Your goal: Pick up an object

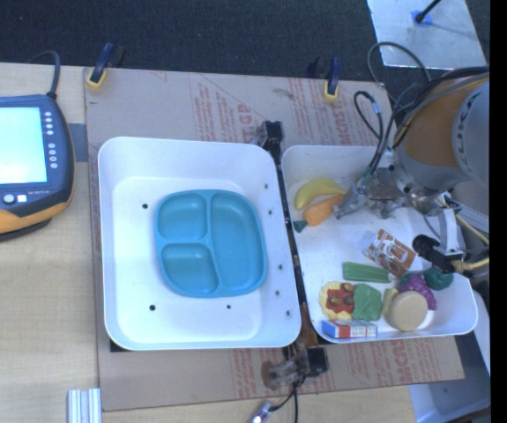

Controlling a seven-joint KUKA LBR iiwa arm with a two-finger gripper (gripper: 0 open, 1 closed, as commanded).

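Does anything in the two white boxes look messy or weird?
Nothing looks broken or spilled. The toy food is just crowded together in the right white bin, near the yellow plastic banana, while the blue divided plate sits neatly alone in the left white bin.

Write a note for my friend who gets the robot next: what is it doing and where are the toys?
Gripper: low in the right bin, near its far end, beside the banana and carrot. Whether it is open or shut cannot be told.
Toys: all in the right bin. Snack packet, green bean, grapes, pizza slice and round tan piece lie toward the near end.
Left bin: holds a blue divided plate.
Done: nothing seen lifted.
Left: pick up one object.
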